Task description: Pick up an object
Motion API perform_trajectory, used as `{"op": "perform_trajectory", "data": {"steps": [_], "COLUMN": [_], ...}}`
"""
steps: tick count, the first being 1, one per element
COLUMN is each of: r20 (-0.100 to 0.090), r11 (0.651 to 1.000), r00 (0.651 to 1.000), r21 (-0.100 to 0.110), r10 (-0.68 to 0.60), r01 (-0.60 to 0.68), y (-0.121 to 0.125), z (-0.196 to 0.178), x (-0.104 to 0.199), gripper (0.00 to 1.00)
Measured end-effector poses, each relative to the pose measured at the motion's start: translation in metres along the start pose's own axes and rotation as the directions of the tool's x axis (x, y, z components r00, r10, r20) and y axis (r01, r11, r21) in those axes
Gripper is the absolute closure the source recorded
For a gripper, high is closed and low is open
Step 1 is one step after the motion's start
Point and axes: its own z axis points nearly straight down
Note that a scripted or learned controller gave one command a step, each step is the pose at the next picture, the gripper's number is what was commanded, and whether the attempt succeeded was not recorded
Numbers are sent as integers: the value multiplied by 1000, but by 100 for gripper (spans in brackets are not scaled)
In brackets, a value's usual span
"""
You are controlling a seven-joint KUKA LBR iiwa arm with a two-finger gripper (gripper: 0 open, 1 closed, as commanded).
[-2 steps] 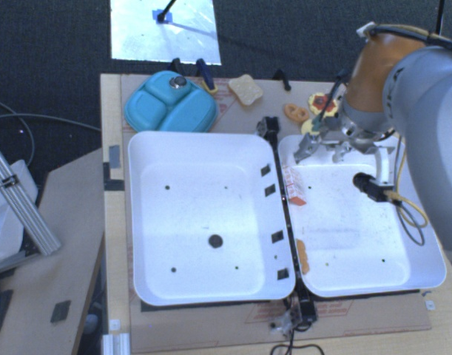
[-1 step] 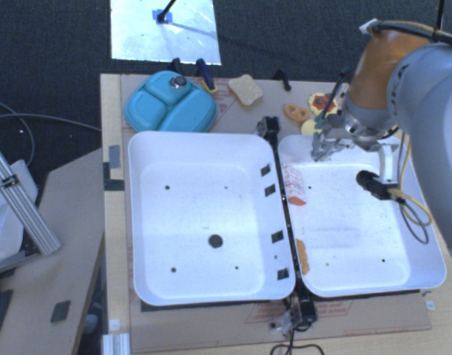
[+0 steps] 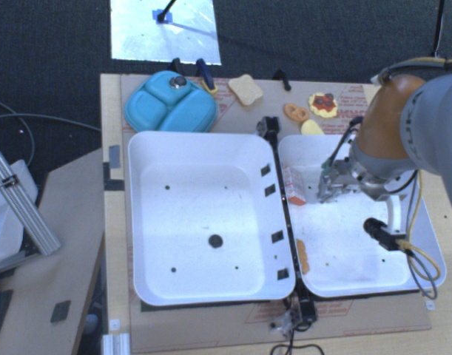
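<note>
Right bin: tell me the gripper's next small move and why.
Probably a short shift left and down toward the small packet lying against the right bin's left wall. The gripper hovers just right of that packet, and nothing is visible between its jaws. An orange piece lies farther along the same wall, so the packet looks like the nearer target.

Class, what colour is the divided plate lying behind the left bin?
Light blue; the divided plate shows clearly in the camera view.
</note>
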Motion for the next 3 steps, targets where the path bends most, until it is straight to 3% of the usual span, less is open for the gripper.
{"op": "perform_trajectory", "data": {"steps": [1, 2, 3], "r20": [-4, 0, -4], "r11": [1000, 1000, 1000], "r00": [1000, 1000, 1000], "r21": [-14, -5, -28], "r10": [-17, -8, -9], "r01": [17, 8, 9], "y": [-31, -86, -101], "z": [-82, -76, -244], "x": [128, 146, 165], "gripper": [100, 100, 100]}}
